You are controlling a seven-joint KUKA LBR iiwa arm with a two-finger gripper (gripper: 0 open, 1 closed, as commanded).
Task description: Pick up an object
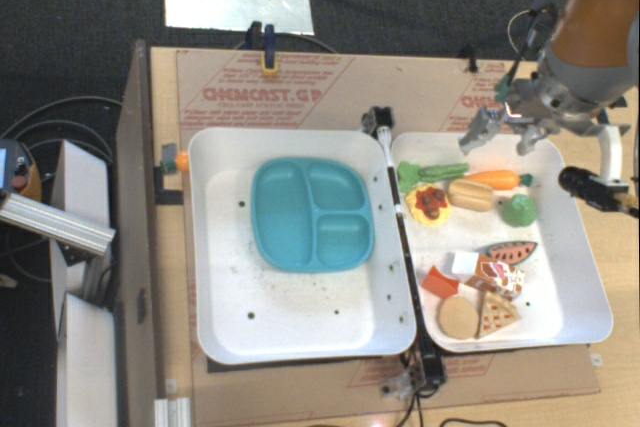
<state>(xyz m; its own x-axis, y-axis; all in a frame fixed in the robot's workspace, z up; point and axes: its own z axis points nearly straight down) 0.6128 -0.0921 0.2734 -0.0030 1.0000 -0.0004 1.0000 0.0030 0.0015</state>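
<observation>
So the tabletop (300, 80) carries two white bins side by side. The left bin (225, 315) holds just a teal divided plate (312, 215), sitting a bit toward 12 o'clock of the bin's middle, with bare floor all around it, most of it toward 6 o'clock.

The right bin (585, 300) is the busy one. Toy food is packed along its 12 o'clock side: green leafy piece (428, 172), orange carrot (493, 179), a tan bread roll (471, 195), a green round thing (518, 209) and a yellow-and-red piece (430, 204). Toward 6 o'clock there's a watermelon slice (511, 251), a red block (439, 281), a round cookie (459, 318) and a pizza wedge (497, 315), all bunched close. The 3 o'clock side of that bin has open floor.

The arm (600, 15) comes in at the 1 o'clock corner, and the gripper (507, 129) hangs over the bin's far rim with fingers spread apart, nothing between them, just above the carrot.
</observation>
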